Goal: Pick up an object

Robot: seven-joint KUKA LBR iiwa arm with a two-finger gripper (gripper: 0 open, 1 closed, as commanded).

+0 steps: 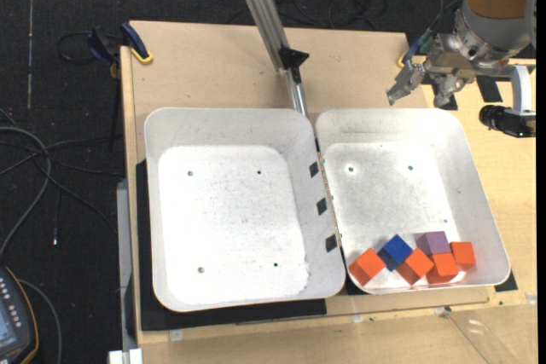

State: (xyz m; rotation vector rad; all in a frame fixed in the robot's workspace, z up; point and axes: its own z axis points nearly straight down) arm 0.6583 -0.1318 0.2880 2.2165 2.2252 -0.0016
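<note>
Several small blocks lie clustered at the near edge of the right bin (401, 183): an orange block (368, 266), a blue block (396, 251), a purple block (434, 242), and more orange blocks (444, 265) beside them. My gripper (424, 88) hangs above the far edge of the right bin, well away from the blocks. Its two dark fingers (403, 85) are spread apart with nothing between them.
The left bin (226, 200) sits beside the right one. A slanted metal pole (260, 0) crosses the bench behind the bins. A blue and yellow clamp (128, 43) sits at the bench's far left corner. Cables lie on the dark floor.
</note>
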